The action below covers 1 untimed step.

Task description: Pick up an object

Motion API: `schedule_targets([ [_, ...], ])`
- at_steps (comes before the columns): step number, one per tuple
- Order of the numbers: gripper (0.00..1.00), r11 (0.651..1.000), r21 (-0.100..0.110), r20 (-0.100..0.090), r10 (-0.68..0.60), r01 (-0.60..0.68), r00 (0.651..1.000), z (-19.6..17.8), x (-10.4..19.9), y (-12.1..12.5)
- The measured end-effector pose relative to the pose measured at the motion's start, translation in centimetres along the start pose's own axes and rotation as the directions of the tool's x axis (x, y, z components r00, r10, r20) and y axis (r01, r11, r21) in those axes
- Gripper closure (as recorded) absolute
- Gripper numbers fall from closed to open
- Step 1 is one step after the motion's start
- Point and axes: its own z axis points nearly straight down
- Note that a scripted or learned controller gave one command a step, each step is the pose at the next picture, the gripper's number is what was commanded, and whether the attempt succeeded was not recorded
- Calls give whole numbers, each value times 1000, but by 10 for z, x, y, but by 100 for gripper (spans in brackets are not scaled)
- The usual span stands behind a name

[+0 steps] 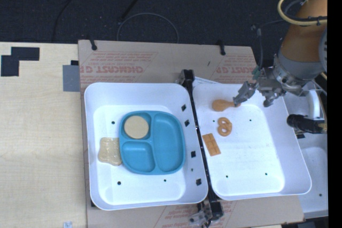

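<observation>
At upper right of the frame the pincer (255,94) stands released (fingers spread, holding nothing) above the right bin (288,168), just beside a tan wooden spoon (223,105) near its upper-left wall.

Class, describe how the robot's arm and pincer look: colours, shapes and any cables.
The arm has a rounded orange band above a grey wrist. A yellowish cable loops beside the top. The pincer is grey metal with two slim dark fingers.

Robot lab, white bins (107,94) on cardboard-covered bench (160,64), loose cables (144,18)
</observation>
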Motion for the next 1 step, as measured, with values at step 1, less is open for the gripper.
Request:
schedule_targets([
  [1,0,1000,-13,2,-2,2,1000,-7,0,2],
])
